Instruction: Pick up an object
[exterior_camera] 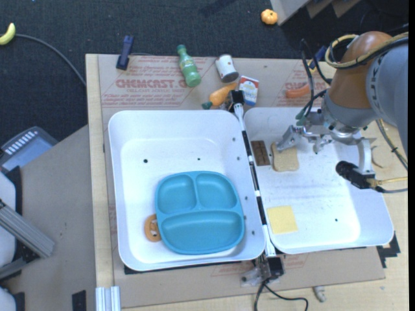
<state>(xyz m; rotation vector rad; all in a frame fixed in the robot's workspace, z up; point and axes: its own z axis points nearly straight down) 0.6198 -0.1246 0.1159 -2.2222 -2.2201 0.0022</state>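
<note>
Arm is reaching down over the right bin, at its far left corner.

The gripper (290,144) is hovering at a tan bread slice (285,160) in the right bin (363,235); its opening can't be read here (the wrist is masking it). Risk: the flat slice is lying near the bin wall, so it may slide away. A yellow cheese square (283,219) is lying nearer the camera.
</note>
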